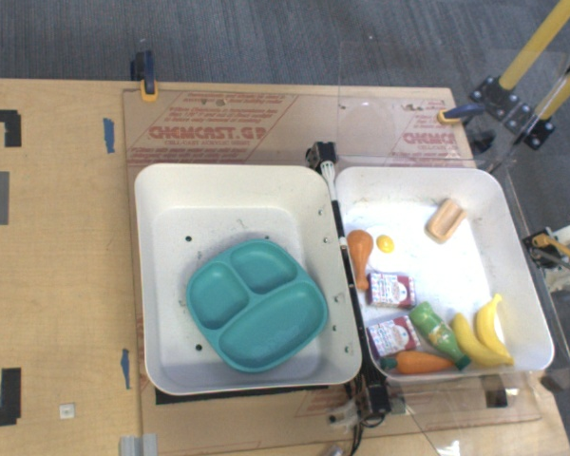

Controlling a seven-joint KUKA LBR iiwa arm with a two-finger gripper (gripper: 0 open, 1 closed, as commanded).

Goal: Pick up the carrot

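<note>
Carrot beside green bottle, pouch.

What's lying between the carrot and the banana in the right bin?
In the camera view, a green bottle lies between the carrot and the banana.

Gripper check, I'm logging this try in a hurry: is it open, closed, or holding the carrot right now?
Gripper: cannot be told from the camera view.
Carrot: lying free in the right bin, at its near edge beside the green bottle.
</note>
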